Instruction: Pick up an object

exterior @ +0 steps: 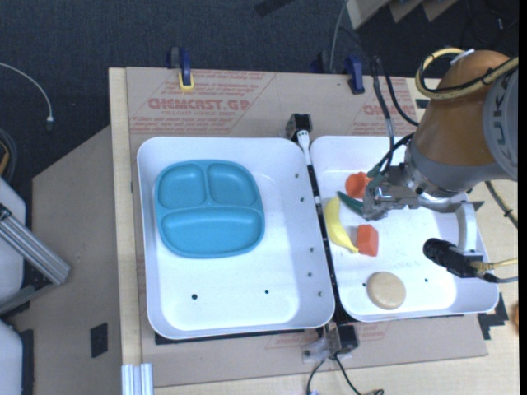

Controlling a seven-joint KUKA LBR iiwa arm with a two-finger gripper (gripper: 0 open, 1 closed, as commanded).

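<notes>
camera view has the gripper [372, 204] low in the right bin [428, 303], its dark fingers pointing left among a cluster of items; whether they are spread or pressed together i cannot tell, and nothing is clearly seen between them. just above the tips sits an orange piece [356, 183]. a banana [336, 225] lies just left, by the bin's inner wall, with a red piece [367, 240] touching its lower end. a tan disc [385, 290] rests apart, nearer the front. the left bin [165, 303] holds a blue tray [210, 207].

the risk i judge here is crowding: a close could nudge the banana or orange piece aside, or catch only an edge that slips on lifting.
</notes>
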